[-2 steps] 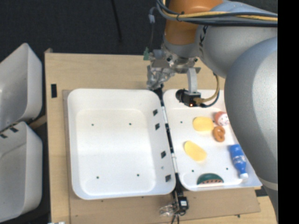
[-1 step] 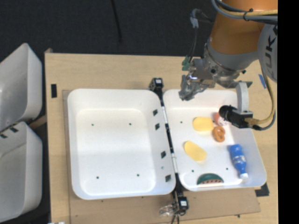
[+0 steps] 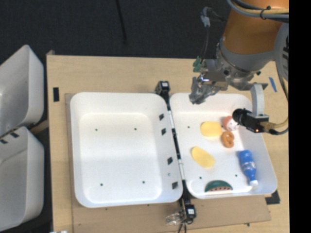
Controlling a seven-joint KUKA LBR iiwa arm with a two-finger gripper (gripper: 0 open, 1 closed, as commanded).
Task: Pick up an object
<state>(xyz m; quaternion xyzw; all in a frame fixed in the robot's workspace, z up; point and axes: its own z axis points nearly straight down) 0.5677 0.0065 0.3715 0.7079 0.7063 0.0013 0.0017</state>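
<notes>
arm (image 3: 252,28) enters from the right, grey with the orange band above the wrist, and leans over the far edge of the right bin (image 3: 194,115). gripper (image 3: 198,95) hangs above that bin's far left corner, near the divider between the two bins. cannot tell how the jaws stand: they read as one dark grey mass against the white. nothing shows between them.

right bin contents, all lying on the bin floor:
- pale yellow oval piece (image 3: 211,129), about mid-bin, nearest to the gripper but apart from it.
- second yellow oval piece (image 3: 203,157), nearer the camera, tilted, apart from the first.
- small orange-brown ring-shaped item (image 3: 227,139), just right of the first yellow piece.
- small white and red item (image 3: 229,123), just above the ring, partly covered by a black fitting (image 3: 248,119) that sticks out from the arm's side.
- blue bottle (image 3: 247,165) with a white cap end, lying on its side along the right wall, cap toward the camera.
- dark green half-round piece (image 3: 218,186) with a reddish edge, at the near wall.

left bin (image 3: 77,130) sits beside the right bin, rims touching along the middle seam. both bins rest on a light wood surface (image 3: 116,69). white bulky shapes (image 3: 17,130) stand at the left edge of the view, off the surface.
</notes>
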